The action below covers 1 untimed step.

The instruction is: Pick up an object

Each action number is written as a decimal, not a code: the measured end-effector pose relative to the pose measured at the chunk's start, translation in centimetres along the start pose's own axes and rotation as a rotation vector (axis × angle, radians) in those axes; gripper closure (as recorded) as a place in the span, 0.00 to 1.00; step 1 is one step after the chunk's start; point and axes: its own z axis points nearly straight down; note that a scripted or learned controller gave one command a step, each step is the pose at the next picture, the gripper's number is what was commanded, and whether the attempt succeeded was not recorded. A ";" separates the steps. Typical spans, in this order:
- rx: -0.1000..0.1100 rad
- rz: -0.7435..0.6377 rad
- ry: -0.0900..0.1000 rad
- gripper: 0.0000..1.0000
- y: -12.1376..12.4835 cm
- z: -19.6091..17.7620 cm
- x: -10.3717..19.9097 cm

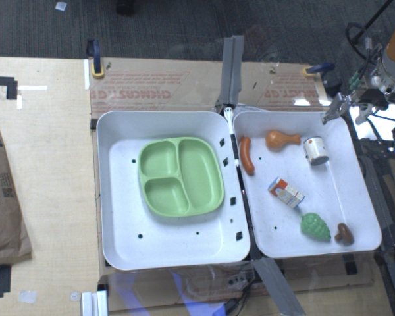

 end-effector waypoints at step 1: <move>0.002 0.118 0.000 0.00 0.1 2.8 -0.3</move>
